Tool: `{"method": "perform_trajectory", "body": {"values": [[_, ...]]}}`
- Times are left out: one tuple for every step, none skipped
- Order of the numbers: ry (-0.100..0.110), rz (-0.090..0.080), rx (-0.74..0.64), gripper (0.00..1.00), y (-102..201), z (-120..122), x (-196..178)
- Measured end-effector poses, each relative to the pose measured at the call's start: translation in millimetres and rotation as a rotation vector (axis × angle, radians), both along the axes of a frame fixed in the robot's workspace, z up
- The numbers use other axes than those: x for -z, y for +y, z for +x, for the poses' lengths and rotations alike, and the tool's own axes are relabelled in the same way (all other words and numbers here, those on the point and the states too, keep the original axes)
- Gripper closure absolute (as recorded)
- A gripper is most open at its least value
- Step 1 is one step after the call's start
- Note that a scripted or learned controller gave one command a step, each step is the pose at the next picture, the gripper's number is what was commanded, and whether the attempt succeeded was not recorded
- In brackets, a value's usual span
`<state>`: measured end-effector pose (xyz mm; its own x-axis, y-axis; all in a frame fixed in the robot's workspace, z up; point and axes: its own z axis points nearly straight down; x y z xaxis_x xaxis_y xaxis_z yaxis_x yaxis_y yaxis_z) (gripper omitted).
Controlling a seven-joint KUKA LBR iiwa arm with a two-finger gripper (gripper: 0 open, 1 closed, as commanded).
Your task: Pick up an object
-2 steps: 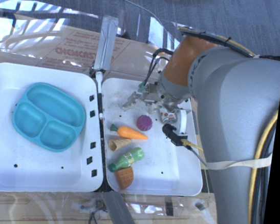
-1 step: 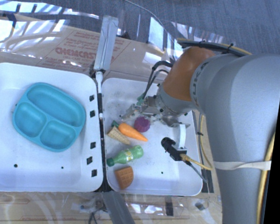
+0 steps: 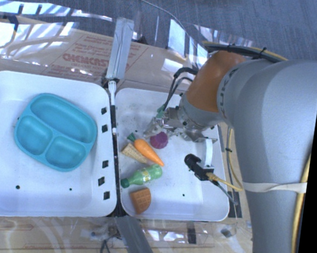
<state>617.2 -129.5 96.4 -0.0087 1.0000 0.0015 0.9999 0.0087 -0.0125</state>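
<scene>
My gripper (image 3: 159,130) sits over the purple toy (image 3: 159,140); grip state unclear. Toy looks light, rigid, smooth; pinch across its middle.

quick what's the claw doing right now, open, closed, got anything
Claw: down in the right bin over the purple toy, beside the carrot; whether it is open, closed or gripping cannot be told.

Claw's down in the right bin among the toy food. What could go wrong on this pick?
1. The claw sits low beside the purple piece, with the carrot touching that piece, so closing may catch two items or push one away.
2. The carrot, cone, green bottle and bread piece lie crowded near the bin divider; a nudge could wedge them against it.
</scene>
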Motion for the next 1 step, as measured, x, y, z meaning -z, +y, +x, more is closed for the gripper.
{"method": "perform_trajectory", "body": {"values": [[-0.016,0.0,-0.002,1.0,61.9,42.2,-97.7]]}}
